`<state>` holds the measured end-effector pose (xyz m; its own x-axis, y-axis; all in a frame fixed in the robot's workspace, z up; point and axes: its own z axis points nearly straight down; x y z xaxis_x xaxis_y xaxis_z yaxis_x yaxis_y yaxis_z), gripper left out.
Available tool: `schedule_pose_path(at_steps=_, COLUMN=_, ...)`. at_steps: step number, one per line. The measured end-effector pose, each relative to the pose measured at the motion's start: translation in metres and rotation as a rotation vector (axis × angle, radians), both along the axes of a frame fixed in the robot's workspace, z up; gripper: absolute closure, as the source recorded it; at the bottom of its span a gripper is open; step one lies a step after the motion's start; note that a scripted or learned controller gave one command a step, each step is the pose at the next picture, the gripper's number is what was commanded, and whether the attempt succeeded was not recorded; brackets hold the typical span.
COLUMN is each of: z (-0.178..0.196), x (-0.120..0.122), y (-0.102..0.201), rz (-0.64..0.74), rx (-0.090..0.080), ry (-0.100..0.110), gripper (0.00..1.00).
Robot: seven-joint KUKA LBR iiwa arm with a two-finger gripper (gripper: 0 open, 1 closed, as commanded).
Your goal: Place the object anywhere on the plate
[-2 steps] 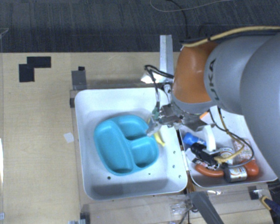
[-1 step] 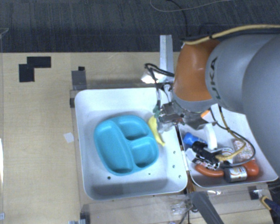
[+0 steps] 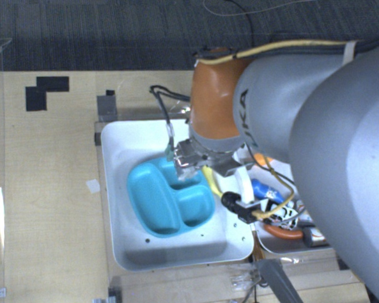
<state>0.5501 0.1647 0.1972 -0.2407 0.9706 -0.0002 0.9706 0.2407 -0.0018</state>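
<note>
Two shallow white bins sit side by side on a pale wooden bench, seen from above at a slant. In the left bin lies a bright blue plate with divided compartments, tilted slightly toward the lower right. A large grey arm with an orange band above the wrist reaches in from the right and covers much of the right bin. Its hand hangs low over the plate's upper right edge; whether it is spread or pressed together cannot be told, and nothing can be seen pinched in it. Small objects cluster in the right bin beneath the arm, among them a blue piece, a yellow piece and an orange piece.
</note>
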Motion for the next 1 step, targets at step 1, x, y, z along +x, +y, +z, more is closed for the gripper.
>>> schedule_pose_path(at_steps=1, z=-0.0001, x=0.0, y=-0.0002, rz=0.0, rx=0.0, ry=0.0, gripper=0.0)
